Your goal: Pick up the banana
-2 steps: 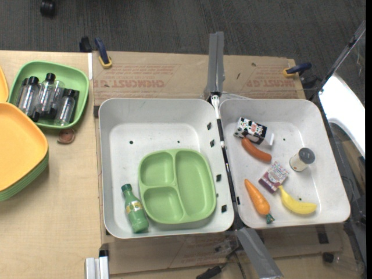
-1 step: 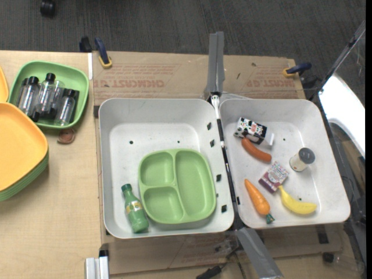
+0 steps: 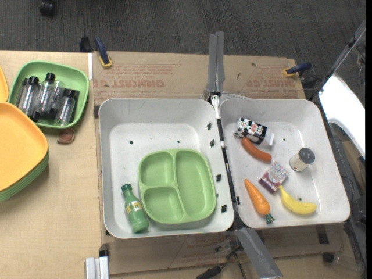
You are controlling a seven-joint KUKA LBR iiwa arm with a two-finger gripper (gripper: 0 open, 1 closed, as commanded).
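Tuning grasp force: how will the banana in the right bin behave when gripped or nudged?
The banana looks like glossy moulded plastic: probably stiff, light and a bit slippery. Its curve suggests it would pivot, not roll. It touches the purple packet, so a nudge may shift that.

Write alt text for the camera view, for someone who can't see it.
A banana lies near the front of the right bin, beside a carrot, small packet, sausage, carton and a small round jar. The left bin holds a green divided tray and green bottle.
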